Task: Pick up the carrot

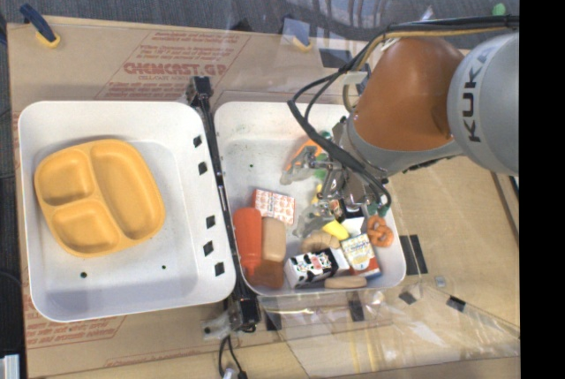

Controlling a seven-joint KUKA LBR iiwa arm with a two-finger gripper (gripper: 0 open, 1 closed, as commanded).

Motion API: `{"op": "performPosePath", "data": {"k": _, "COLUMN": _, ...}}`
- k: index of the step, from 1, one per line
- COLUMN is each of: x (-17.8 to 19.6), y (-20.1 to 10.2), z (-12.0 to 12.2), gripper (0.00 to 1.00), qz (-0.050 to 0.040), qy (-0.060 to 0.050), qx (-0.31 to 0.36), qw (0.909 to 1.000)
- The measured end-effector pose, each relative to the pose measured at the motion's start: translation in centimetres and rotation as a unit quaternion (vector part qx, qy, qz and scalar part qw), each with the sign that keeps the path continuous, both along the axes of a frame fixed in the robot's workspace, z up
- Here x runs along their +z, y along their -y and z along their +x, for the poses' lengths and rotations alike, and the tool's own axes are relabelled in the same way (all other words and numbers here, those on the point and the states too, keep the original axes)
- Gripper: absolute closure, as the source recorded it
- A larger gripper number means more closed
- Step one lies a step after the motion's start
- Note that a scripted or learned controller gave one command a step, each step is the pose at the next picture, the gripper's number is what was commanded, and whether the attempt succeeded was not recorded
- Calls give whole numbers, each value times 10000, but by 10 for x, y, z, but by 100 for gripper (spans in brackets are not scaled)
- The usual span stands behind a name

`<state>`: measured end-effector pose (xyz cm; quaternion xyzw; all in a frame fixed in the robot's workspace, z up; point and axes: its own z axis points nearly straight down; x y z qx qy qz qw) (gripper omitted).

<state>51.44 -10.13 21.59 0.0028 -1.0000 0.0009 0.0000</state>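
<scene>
The claw (328, 192) hung low in the right bin (231, 183) among the clutter — whether wide or pinched, I couldn't tell. The carrot (306, 147), seemingly the orange sliver just above it, lay ungrasped — the pick remained undone.

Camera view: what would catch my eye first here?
Probably the grey arm with its big orange band, reaching in from the right over the right bin, where toy foods are heaped at the near end. Next, the yellow divided plate lying alone in the left bin.
</scene>
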Motion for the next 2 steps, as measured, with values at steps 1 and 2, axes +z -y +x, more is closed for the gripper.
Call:
{"op": "performPosePath", "data": {"k": 1, "x": -2, "y": 71, "z": 58, "gripper": 0, "qz": -2, "qy": 16, "qx": 388, "qw": 9992}}
{"op": "performPosePath", "data": {"k": 2, "x": -120, "y": 74, "z": 106, "gripper": 0, "qz": 26, "qy": -46, "qx": 241, "qw": 9997}}
